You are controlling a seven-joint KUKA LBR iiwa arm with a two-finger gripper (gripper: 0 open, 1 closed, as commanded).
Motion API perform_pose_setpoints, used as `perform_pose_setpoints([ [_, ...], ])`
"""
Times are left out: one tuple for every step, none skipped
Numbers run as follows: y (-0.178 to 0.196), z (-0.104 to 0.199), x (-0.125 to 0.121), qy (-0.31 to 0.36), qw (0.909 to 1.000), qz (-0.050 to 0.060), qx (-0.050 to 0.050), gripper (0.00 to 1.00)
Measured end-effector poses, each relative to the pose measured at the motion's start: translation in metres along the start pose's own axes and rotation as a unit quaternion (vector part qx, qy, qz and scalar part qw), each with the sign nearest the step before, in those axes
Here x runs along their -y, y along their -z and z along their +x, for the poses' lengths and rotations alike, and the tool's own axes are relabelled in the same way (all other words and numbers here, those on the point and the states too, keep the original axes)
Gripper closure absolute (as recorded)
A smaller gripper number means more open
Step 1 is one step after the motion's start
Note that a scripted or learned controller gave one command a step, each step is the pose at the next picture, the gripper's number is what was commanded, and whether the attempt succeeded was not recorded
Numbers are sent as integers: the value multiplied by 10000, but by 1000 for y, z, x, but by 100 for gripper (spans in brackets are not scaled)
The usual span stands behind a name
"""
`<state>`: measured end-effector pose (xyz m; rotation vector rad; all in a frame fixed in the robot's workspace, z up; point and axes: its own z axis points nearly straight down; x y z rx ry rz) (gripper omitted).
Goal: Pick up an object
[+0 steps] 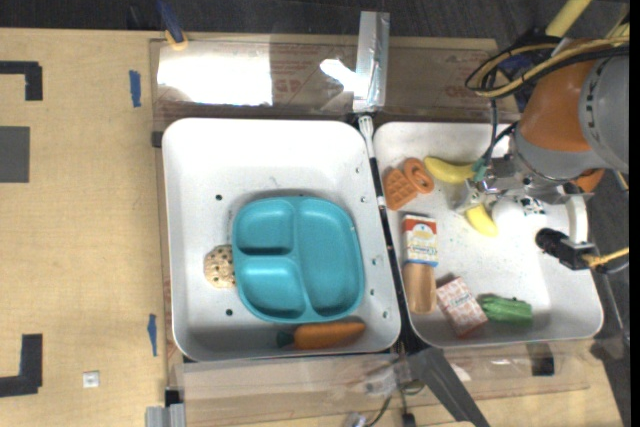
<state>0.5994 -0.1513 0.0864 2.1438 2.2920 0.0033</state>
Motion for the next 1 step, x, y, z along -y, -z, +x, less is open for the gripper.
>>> perform_pose_setpoints([
  [102,79,-32,-718,9974,-19,-10,100],
])
